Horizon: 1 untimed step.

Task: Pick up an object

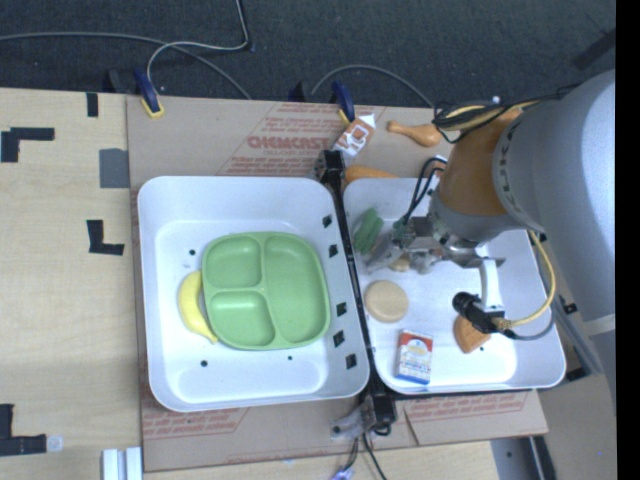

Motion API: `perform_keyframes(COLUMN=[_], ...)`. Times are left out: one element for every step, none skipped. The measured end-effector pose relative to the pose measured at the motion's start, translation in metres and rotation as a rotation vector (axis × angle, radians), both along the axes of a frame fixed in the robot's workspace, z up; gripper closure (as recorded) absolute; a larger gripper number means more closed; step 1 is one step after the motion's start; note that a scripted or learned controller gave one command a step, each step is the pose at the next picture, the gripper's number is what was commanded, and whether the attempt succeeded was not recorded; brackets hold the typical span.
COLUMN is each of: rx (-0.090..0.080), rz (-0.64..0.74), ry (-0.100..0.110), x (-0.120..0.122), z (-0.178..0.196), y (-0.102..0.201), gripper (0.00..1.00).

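Presently: gripper low in right bin beside green object; grip state cannot be told. Tan disc, red carton nearby. Left bin: green divided plate, banana.

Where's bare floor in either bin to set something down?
Left bin: strip along the near wall below the green plate, and the far corners. Right bin: small patch between the round biscuit and the orange piece. Crowded under the arm.
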State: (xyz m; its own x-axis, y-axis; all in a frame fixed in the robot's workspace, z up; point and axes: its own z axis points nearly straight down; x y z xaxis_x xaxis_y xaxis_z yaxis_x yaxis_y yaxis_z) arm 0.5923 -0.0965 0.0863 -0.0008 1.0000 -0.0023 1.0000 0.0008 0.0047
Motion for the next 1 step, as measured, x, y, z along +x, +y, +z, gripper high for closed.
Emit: perform_keyframes(rx=[0.001], rz=[0.001], ry=[0.001], x=[0.0403], z=[-0.0005], y=[-0.0006], gripper=[0.0])
